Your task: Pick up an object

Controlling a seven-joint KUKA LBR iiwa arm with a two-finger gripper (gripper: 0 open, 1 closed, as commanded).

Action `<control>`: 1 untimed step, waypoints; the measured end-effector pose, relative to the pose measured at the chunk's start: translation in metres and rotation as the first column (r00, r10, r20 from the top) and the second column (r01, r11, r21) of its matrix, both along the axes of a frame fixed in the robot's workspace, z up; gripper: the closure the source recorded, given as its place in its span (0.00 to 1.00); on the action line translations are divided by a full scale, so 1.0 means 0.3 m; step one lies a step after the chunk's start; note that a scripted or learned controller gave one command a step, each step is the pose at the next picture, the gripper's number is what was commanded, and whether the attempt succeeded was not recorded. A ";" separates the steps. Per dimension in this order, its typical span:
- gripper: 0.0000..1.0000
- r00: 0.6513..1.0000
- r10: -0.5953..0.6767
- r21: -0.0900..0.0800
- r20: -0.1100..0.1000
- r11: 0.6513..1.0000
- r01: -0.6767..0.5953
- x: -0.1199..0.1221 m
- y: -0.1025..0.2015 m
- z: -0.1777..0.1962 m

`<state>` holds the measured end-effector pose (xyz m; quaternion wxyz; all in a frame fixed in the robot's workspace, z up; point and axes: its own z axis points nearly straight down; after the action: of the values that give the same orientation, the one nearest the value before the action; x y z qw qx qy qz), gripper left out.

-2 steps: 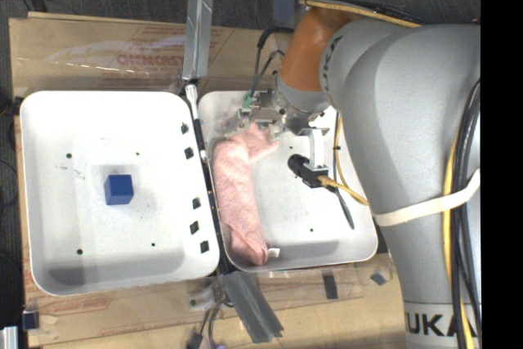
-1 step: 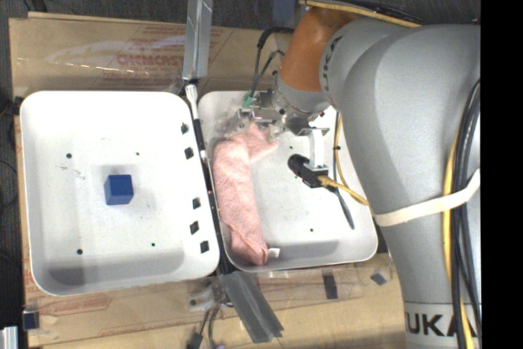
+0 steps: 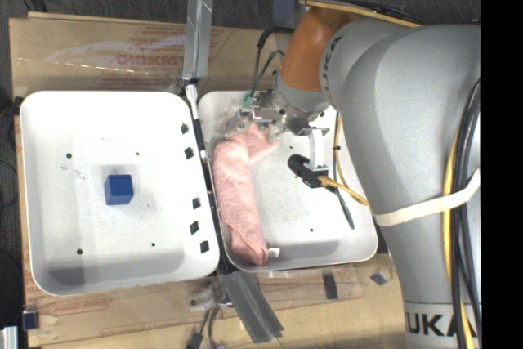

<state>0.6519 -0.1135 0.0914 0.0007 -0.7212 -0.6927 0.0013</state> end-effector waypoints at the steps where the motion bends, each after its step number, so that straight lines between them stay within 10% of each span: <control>1: 0.00 1.000 0.000 0.000 0.000 1.000 0.000 0.000 0.000 0.000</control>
<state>0.6519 -0.1134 0.0914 0.0007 -0.7212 -0.6927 0.0013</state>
